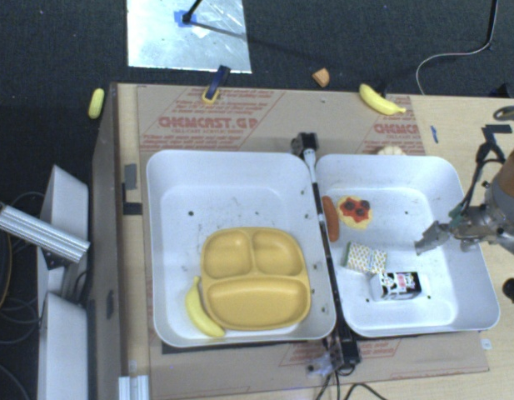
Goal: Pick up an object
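The right bin [456, 307] holds a red sausage [329, 217] by its left wall, a small toy pizza [354, 211], a patterned packet [366, 258] and a black-and-white carton [396, 285]. My gripper [429, 240] reaches in from the right over the bin's right half, its tip to the right of the packet and above the carton, apart from both. Nothing shows in its grasp. The grey arm [490, 223] runs off the right edge.
The left bin [169, 182] holds a yellow divided plate [255, 276] with a banana [200, 311] against its lower left. Outside the bins, another banana [380, 100], a small orange piece [321, 77] and a yellow object [96, 102] lie about the bench.
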### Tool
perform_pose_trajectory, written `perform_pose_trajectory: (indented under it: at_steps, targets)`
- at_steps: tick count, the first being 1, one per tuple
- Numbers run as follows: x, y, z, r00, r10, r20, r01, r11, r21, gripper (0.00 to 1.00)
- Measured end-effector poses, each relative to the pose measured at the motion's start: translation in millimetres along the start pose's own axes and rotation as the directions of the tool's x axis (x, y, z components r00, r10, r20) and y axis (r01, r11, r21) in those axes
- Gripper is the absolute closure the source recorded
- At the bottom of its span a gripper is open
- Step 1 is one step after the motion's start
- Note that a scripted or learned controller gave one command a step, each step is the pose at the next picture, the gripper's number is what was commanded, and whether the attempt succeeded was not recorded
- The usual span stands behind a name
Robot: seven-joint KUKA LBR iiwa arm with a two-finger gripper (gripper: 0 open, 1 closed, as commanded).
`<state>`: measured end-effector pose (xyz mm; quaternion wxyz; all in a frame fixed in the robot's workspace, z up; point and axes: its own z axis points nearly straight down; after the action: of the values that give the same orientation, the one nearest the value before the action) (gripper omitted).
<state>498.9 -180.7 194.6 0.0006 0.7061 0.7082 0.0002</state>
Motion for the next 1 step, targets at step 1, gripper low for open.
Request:
perform_pose_trajectory:
  at_steps: [1]
  targets:
    - [60.6, 10.9, 96.1, 1.000, -0.001, -0.002, 0.001, 1.000, -0.001, 0.00]
